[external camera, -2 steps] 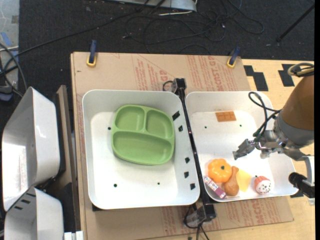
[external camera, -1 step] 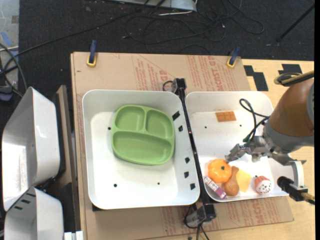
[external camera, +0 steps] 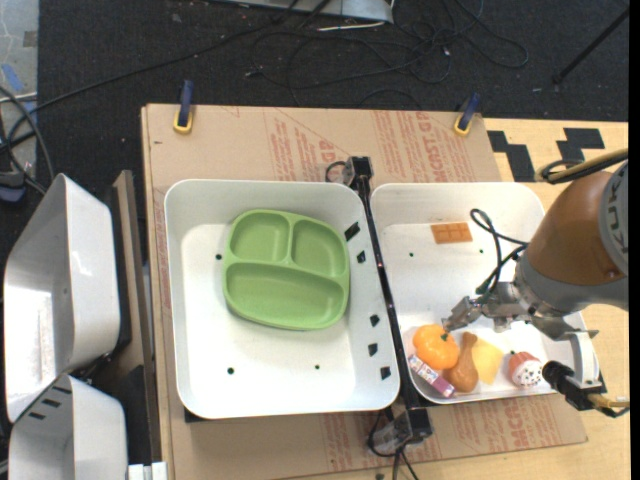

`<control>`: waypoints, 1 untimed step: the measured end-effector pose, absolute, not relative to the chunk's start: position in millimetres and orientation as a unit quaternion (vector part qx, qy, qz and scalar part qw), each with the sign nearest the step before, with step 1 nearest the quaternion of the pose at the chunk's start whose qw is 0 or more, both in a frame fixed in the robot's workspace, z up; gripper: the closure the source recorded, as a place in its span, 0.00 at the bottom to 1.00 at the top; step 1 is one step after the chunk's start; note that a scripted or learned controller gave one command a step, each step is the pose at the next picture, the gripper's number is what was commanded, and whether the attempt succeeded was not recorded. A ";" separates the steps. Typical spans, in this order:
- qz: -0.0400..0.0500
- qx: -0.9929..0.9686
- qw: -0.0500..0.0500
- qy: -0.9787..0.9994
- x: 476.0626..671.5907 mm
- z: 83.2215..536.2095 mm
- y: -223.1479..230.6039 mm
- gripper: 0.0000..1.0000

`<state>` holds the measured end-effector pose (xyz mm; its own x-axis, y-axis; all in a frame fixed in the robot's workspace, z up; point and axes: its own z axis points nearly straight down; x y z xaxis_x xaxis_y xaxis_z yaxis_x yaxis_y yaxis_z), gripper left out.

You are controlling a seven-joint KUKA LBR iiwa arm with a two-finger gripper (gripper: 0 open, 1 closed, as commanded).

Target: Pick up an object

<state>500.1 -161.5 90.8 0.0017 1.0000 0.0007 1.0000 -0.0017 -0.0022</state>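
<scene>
A green divided plate [external camera: 288, 270] was seen in the left bin [external camera: 190, 298]. An orange toy fruit [external camera: 434, 347], a drumstick [external camera: 465, 361] and a yellow piece [external camera: 487, 360] were clustered in the right bin's [external camera: 450, 203] near corner. The gripper [external camera: 470, 312] was poised just above them; its opening could not be told.

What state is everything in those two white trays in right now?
Green divided plate: flat in the left bin, nothing on it.
Orange toy fruit: lying in the right bin, front corner.
Toy drumstick: lying against the orange fruit.
Yellow toy piece: beside the drumstick.
Gripper: just above the toys, holding nothing visible.
</scene>
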 end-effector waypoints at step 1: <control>0.000 -0.708 0.000 -0.706 500.5 102.2 -161.4 1.00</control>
